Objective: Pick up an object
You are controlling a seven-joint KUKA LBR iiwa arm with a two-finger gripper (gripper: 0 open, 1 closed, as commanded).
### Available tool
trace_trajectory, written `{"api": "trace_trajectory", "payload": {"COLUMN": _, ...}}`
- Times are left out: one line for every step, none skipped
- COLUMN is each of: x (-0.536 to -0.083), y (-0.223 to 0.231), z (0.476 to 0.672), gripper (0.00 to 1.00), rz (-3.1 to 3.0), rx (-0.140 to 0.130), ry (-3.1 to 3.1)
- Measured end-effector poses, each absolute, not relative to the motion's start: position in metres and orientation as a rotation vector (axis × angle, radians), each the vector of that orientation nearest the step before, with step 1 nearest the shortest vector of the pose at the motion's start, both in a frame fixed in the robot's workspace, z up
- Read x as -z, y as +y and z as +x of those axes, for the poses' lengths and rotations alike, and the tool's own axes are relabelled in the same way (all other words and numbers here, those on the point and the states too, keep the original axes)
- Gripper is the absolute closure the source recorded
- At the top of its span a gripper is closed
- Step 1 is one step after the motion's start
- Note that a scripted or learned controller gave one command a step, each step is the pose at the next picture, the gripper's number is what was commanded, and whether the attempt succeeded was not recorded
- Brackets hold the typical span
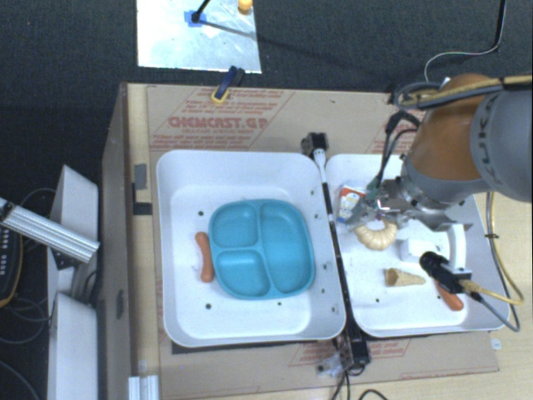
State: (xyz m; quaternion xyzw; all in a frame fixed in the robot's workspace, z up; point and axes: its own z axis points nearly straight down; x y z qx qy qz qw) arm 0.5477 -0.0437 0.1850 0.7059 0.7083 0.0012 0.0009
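End effector (wrist bent) over croissant.

A silvery sheet lies on the dark floor beyond the brown cardboard (printed in red lettering).

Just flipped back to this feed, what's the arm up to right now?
The arm reaches in from the right, and its gripper sits low in the right bin, right above a pale croissant-shaped toy. No grasp is evident yet. A tan wedge and an orange stick lie nearer that bin's front. The left bin holds a blue divided plate with a sausage at its left side.
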Motion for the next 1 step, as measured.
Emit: {"api": "trace_trajectory", "payload": {"x": -0.1902, "y": -0.0066, "z": 0.5515, "gripper": 1.0, "rz": 2.216, "rx": -0.002, "ry": 2.226}}
